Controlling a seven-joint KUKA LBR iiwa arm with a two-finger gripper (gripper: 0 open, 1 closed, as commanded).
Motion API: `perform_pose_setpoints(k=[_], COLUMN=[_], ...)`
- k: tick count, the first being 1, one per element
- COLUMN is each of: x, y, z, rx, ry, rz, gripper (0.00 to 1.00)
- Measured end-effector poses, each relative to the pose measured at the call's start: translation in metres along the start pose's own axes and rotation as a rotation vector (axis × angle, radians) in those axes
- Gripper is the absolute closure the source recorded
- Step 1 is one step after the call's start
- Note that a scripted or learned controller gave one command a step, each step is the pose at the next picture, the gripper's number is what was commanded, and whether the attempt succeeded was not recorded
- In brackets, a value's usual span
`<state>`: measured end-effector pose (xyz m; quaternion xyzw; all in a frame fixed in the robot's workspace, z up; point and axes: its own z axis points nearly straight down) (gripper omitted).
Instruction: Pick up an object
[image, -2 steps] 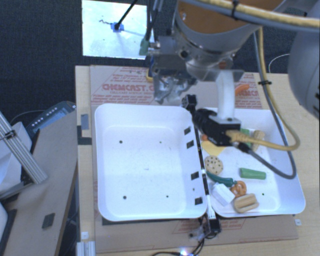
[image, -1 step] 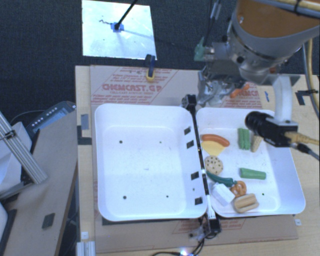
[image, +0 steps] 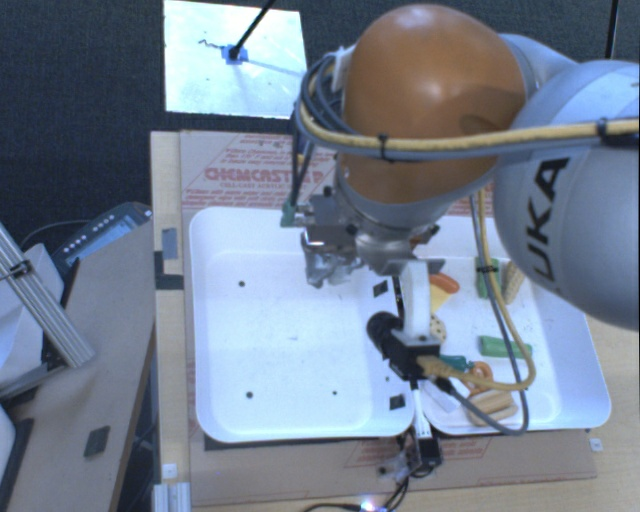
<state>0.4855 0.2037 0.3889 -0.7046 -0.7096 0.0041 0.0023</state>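
Tan and rounded, a small bread-like piece (image: 493, 404) lies at the near edge of the right shallow white bin (image: 585, 385), touching an orange-handled item (image: 470, 371) just beyond it, with yellow and grey cables (image: 505, 330) looping down over both. A little farther and to the right sits a small green rectangular block (image: 497, 346), apart from the others. Left of these, along the seam where the two bins meet, a black cylindrical fitting (image: 385, 333) hangs on a white bracket below the wrist. The left shallow white bin (image: 225, 330) shows a bare floor marked by a few dark dots. Farther still in the right bin, an orange flattish object (image: 445, 284) peeks out beside the bracket, and a pale yellow ribbed piece (image: 513, 281) lies beneath the grey arm link. The metal two-finger gripper (image: 322, 268) hangs over the far part of the left bin, with no object visible in it; whether it is spread or closed cannot be told. Above it bulges the big orange joint (image: 430, 95) of the arm.
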Motion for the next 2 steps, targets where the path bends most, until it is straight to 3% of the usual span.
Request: perform_pose_setpoints(k=[1, 2], x=[0.032, 0.030], y=[0.000, 0.000], z=[-0.132, -0.147], rx=[-0.024, -0.012], ry=[0.011, 0.005], rz=[-0.001, 0.002], gripper=[1.00, 1.00])
